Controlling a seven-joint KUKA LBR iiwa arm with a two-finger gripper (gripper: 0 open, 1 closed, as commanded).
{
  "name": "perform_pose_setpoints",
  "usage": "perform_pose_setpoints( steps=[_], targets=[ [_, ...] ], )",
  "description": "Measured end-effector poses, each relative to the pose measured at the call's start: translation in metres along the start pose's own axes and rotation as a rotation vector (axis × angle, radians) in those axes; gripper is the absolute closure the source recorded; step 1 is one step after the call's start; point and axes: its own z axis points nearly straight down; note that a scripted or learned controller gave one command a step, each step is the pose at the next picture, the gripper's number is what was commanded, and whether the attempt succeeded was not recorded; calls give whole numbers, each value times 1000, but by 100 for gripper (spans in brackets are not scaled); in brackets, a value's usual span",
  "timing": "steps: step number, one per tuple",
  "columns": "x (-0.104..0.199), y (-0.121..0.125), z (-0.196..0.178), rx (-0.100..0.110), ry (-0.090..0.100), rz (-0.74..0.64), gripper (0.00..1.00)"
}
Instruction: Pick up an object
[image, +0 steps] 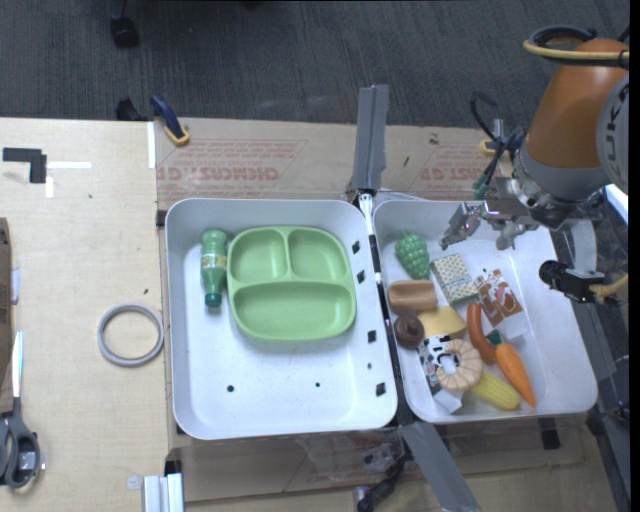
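Currently jaws (487, 222) look spread apart, holding nothing, above the right bin's (560, 400) far end. Food toys lie below and nearer; green grapes (411, 254) closest to its left. Descend straight, centre before closing.

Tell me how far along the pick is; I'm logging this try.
Nothing looks picked yet. The gripper hangs over the far end of the right bin, with nothing visibly between its jaws. The carrot, bread roll and other toy food lie in that bin, so the grasp and lift remain.
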Motion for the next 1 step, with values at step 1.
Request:
perform_pose_setpoints(
  steps=[1],
  targets=[
    [-28,-83,75,0,1,-56,0]
  ],
)
